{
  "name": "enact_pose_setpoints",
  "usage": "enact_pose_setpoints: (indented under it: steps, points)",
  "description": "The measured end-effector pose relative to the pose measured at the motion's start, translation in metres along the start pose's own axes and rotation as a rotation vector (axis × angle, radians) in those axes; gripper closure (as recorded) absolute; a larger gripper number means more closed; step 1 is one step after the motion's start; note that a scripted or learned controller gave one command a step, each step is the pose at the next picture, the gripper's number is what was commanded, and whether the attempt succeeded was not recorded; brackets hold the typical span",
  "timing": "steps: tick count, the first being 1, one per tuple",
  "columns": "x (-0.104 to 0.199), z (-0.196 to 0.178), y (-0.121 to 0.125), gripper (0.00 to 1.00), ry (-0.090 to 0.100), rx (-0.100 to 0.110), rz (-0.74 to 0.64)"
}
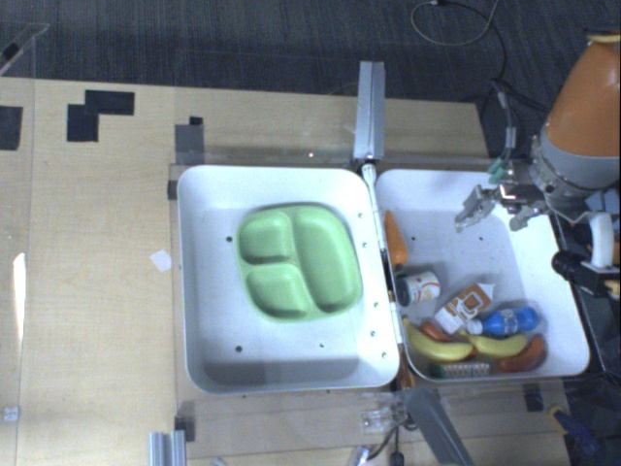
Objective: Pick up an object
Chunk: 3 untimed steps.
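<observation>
Gripper (482, 205) hangs spread and empty above the right bin (529, 260); banana (439, 346) looks light, smooth — grasp mid-body

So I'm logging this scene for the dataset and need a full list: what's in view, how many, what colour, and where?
bins: 2, white, side by side on the bench
tray: 1, green, three compartments, in the left bin
carrot: 1, orange, right bin, along its left wall
cup: 1, white with a label, right bin, on its side below the carrot
carton: 1, white and brown, right bin, near the front
bottle: 1, blue, right bin, front right
bananas: 2, yellow, right bin, along the front wall
red item: 1, partly hidden under a banana, kind unclear
cable: 1, black, on the floor behind the bench
arm: 1, grey and orange, at the right
gripper: 1, over the right bin's back part, holding nothing
</observation>
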State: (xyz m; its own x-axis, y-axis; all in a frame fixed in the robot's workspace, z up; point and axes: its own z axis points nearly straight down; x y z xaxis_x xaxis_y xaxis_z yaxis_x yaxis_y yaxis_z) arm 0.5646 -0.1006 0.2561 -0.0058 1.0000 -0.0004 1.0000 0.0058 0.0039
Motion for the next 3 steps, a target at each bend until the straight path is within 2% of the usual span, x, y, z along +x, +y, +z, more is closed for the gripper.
enact_pose_setpoints:
  steps: [1,2,3]
  points:
    - [0.001,-0.011,0.002,1.0,0.0,-0.005,-0.003]
    - [-0.028,-0.081,-0.005,1.0,-0.002,-0.003,-0.164]
    - [-0.018,-0.13,-0.002,1.0,-0.002,-0.004,-0.289]
